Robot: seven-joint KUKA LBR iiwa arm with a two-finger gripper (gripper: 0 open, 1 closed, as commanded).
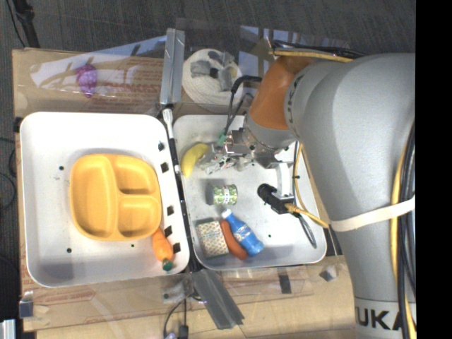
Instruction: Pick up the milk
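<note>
Bench carries 2 white bins; your gripper [224, 155] hangs low in the right bin [311, 249], just beside a banana [192, 158]. Jaw state: cannot tell. Milk not identifiable.

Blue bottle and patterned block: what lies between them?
An orange sausage-shaped item lies between the blue bottle and the patterned block, as the camera view shows.

Bulky grey arm [353, 140], orange wrist band [272, 97], yellow cable [367, 214]
</note>
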